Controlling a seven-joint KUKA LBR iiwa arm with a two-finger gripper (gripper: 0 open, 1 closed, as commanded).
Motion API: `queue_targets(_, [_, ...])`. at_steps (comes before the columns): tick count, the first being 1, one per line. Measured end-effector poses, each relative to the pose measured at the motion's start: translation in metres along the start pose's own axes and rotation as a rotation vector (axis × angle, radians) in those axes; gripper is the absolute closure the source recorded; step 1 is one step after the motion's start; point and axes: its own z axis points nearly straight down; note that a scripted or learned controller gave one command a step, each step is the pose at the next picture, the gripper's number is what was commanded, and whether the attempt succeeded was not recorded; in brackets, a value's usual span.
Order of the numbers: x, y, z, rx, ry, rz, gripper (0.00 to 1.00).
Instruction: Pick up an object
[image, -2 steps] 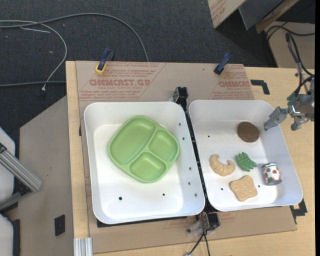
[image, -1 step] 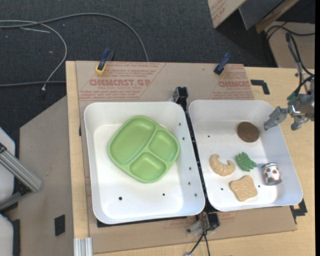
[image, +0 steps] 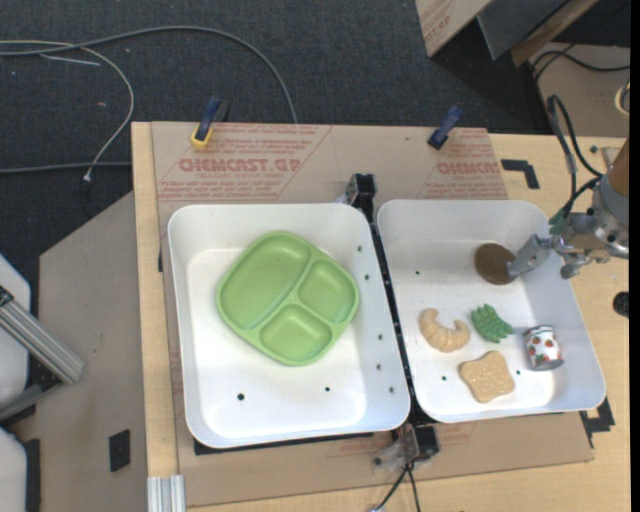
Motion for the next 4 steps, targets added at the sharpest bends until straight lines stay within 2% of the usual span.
queue_targets(2, [0.006,-0.001,0.096,0.005,0.002,0.0,0.0])
queue_targets(3, [0.006,0.002,0.081,-0.002,0.0,-0.001,1.0])
queue_targets(4, [0.013,0.009,0.031,-0.007,-0.003,-0.002,1.0])
